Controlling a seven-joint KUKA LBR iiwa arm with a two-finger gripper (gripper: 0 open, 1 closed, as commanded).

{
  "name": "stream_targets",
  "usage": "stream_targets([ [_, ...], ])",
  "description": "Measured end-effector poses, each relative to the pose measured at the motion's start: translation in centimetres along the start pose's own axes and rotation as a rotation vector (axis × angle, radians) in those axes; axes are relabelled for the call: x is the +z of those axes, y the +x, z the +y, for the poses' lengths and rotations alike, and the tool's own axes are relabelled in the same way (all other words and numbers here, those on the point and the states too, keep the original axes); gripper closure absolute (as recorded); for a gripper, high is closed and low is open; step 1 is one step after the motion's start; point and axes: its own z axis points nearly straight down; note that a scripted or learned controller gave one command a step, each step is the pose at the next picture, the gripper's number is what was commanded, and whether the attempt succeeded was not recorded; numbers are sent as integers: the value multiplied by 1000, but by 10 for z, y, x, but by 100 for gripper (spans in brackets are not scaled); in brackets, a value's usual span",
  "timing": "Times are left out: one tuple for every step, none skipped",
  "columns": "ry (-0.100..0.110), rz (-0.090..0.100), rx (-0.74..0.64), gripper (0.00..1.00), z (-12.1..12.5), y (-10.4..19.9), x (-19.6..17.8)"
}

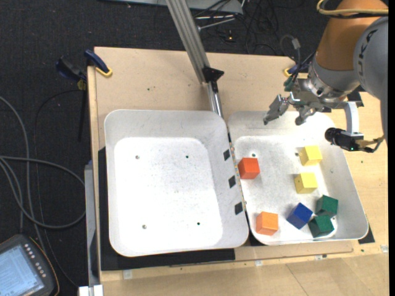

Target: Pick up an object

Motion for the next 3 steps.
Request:
stream_targets([
  [-4, -1, -1, 0, 1, 0, -3],
  [-1, -1, 2, 0, 1, -2, 40],
  [1, 0, -1, 0, 1, 9, 97],
])
